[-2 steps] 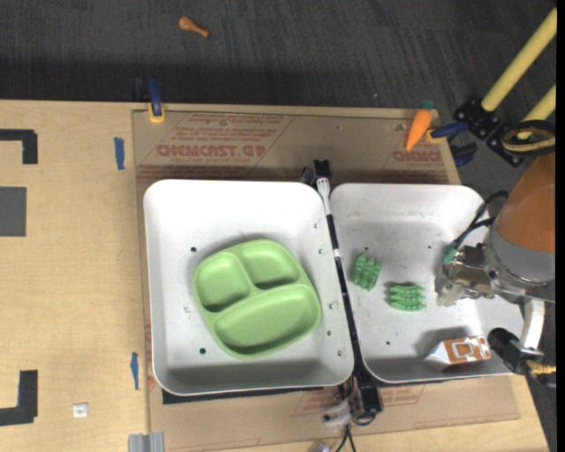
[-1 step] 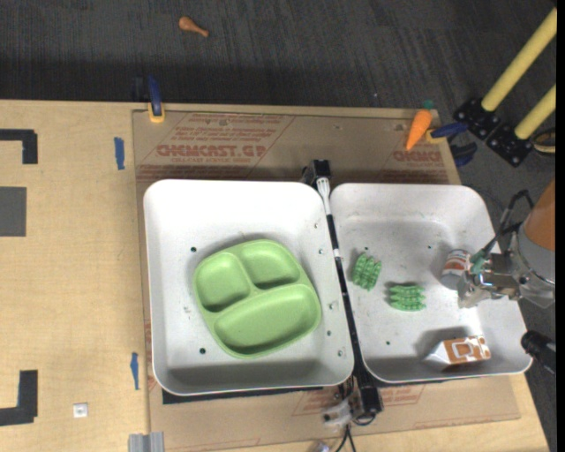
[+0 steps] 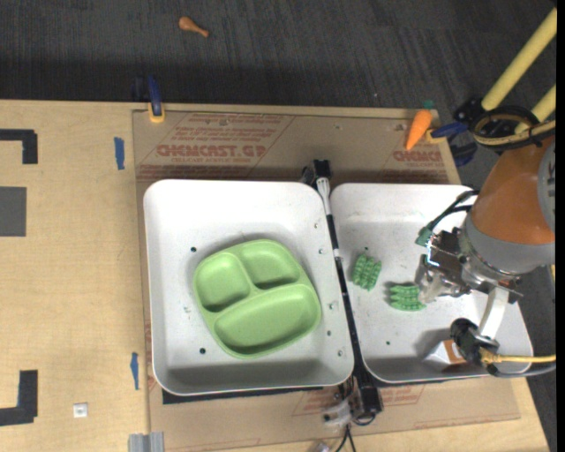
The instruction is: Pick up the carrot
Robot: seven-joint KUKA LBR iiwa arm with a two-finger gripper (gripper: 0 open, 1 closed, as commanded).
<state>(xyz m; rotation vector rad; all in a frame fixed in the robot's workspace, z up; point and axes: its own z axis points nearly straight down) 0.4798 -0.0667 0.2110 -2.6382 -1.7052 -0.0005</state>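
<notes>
An orange, carrot-shaped thing with a green tip lies on the cardboard behind the right bin, outside it. A small orange-brown piece peeks out from under a black fitting near that bin's front wall; I cannot tell what it is. My gripper hangs low over the right bin's middle, right beside a green ridged piece. A second green ridged piece lies a little to the left, apart from the gripper.
The left bin holds a green divided plate. Clamps grip the cardboard's back edge. Another small orange thing lies on the dark floor beyond. A yellow hose and cables sit at the back right.
</notes>
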